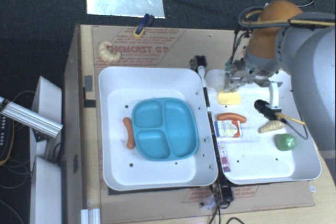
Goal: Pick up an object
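One yellow block [229,98] lay in the right bin [304,165], directly below the hand [237,81] and nearly touching it, long axis across the bin; whether the hand was released or clenched could not be told.

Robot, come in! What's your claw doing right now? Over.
Tool low over the yellow block in the right bin. Nothing seen held. Hot dog and a small packet lie just beyond the block.

One fixed overhead camera looks down aslant on both bins [157,77].
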Robot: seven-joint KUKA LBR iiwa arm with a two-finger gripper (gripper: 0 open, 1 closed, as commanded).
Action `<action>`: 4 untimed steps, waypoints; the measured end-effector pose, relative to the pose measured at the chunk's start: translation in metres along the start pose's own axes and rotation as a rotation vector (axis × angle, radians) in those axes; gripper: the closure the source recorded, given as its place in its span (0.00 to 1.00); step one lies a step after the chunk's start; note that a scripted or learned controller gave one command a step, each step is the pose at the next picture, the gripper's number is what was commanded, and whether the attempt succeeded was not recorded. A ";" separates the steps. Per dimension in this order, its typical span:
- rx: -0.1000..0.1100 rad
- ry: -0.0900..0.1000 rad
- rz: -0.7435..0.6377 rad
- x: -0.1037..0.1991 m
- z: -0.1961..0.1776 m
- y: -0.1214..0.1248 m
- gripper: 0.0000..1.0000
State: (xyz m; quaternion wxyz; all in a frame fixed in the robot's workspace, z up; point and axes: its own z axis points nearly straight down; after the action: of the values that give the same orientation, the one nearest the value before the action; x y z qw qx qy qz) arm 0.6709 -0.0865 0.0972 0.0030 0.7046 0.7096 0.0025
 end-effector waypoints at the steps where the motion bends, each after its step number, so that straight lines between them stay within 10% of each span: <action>1: 0.000 0.000 0.000 0.000 0.000 0.000 0.00; 2: 0.007 0.001 0.005 -0.002 0.013 -0.041 0.00; 3: 0.004 0.000 0.004 -0.023 0.012 -0.002 0.00; 4: 0.006 0.001 0.005 0.004 0.010 -0.047 0.00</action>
State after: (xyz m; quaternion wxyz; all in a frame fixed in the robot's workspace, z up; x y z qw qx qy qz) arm 0.6240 -0.0825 0.0871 0.0004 0.7063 0.7079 0.0005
